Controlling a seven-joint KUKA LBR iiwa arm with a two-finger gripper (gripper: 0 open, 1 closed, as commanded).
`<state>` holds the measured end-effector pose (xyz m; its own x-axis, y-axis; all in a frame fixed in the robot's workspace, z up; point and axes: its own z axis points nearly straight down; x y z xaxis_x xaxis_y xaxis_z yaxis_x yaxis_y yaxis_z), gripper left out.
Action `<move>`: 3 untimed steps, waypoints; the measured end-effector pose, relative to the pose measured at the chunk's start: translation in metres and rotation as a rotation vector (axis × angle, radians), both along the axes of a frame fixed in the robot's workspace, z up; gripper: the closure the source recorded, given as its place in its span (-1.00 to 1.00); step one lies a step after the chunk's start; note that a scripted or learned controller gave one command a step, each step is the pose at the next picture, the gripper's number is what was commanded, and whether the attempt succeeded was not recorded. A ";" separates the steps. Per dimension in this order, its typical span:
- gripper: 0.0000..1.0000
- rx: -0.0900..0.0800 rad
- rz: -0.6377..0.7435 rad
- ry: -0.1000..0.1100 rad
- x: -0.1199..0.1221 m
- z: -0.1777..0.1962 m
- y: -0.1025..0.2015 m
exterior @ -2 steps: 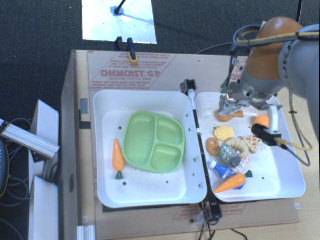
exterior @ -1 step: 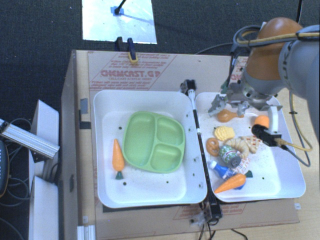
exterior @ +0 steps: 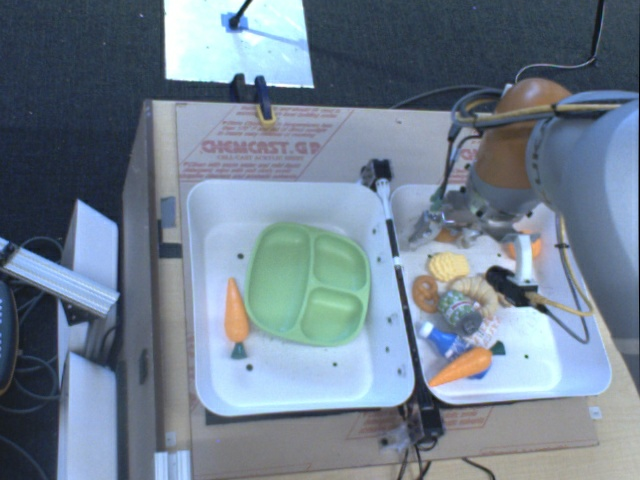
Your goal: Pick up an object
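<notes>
Gripper (exterior: 436, 226) low over right bin's (exterior: 580, 368) far left corner, spread wide, holding nothing; corn (exterior: 448, 265) just nearer.

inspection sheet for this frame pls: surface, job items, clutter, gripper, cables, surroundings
Surface: bench with printed cardboard top, bearing left bin and right bin side by side.
Job's things: left bin holds a green divided plate and a toy carrot beside it, apart. Right bin holds a second carrot, yellow corn piece, pretzel, blue item and a tangle of small toys.
Clutter: black and yellow clamp at the bench's far edge.
Gripper: gripper low over the right bin's far corner; finger state unclear.
Cables: yellow cable trailing over the right bin; black cable on the floor.
Surroundings: dark carpet, shiny floor panel.
</notes>
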<state>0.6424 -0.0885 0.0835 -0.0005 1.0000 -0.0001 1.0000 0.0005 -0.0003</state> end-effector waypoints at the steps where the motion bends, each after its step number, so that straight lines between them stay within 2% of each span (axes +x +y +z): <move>1: -1.00 0.000 0.001 -0.002 -0.029 0.001 -0.002; 2: -1.00 0.000 0.003 -0.003 -0.011 0.001 -0.010; 3: -1.00 0.000 0.001 -0.001 -0.031 0.001 -0.005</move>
